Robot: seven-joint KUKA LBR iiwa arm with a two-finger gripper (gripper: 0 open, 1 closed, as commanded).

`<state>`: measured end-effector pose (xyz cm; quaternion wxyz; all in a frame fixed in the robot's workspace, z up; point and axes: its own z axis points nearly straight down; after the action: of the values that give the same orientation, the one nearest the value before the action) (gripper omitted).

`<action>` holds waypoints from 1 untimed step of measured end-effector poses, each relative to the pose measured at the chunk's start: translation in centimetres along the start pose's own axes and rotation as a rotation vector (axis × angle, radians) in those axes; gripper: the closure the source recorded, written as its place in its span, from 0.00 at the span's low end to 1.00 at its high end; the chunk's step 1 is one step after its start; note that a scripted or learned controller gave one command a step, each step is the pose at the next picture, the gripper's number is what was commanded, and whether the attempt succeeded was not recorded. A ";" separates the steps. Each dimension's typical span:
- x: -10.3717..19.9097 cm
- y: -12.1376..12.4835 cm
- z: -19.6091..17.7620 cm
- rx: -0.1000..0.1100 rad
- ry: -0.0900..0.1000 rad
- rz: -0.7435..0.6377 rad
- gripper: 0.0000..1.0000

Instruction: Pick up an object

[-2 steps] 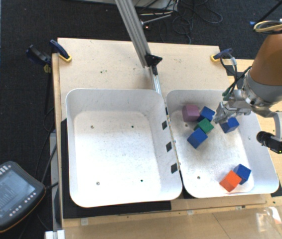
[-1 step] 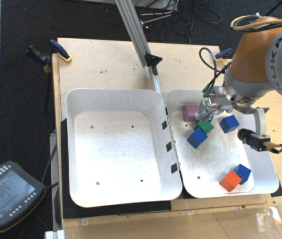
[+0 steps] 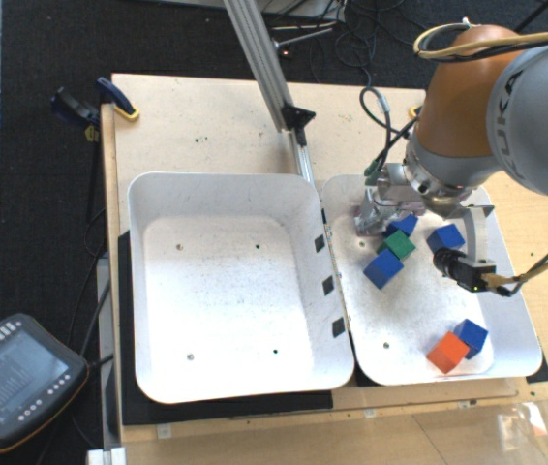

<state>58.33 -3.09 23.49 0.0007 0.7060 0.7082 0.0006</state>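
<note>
The green block sits in my right bin, near the top of it, with a blue block touching it just below and another blue block tucked just above. My gripper is low over this little pile, right beside the top blue block. I cannot tell how it is set, and I see no block lifted off the floor, so I say I hold nothing yet. I think I am at the reaching step, just before the grab. Next I need to come down on 1 block alone. That is tricky, because these 3 sit so close that I may push them apart instead. A 4th blue block lies a bit to the right, on its own. Lower down, an orange block and 1 more blue block touch each other. The left bin is beside mine.
</note>
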 end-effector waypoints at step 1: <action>5.6 0.4 1.1 0.003 0.001 -0.005 1.00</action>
<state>58.76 2.55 22.44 -0.0009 0.7042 0.7100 0.0000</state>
